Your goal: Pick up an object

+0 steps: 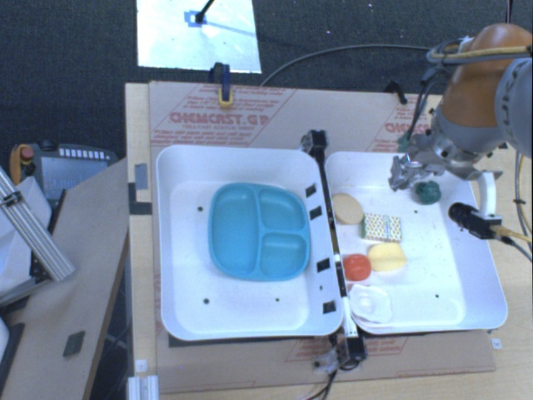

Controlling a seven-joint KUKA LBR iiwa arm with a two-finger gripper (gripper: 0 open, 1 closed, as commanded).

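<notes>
Six small things in the right bin (487, 307), noted near to far.

- **Nearest, by the near-left corner:** a crumpled white piece (371, 302). It is pale on pale and its outline is hard to read.
- **Next:** a red ball (357, 267), touching or just beside a yellow lump (387, 257); cannot tell which.
- **Beyond them:** a green-and-yellow patterned block (382, 227), then a tan disc (348, 208) near the divider.
- **Left bin (179, 307):** holds a blue divided plate (258, 230), well apart from the action.
- **Farthest in the right bin:** a dark green lump (429, 192), with the gripper (405, 175) low over the bin floor just to its left.

The gripper is seen from above against its own metalwork, so I cannot tell whether it is released or clenched. Nothing is visibly held in it.

Judgement: this is the approach step, and the grasp is not yet made. The next move likely calls for a small shift right to centre on the green lump, then a descent and a closing. The arm (483, 90) is cut off at the right edge.
</notes>
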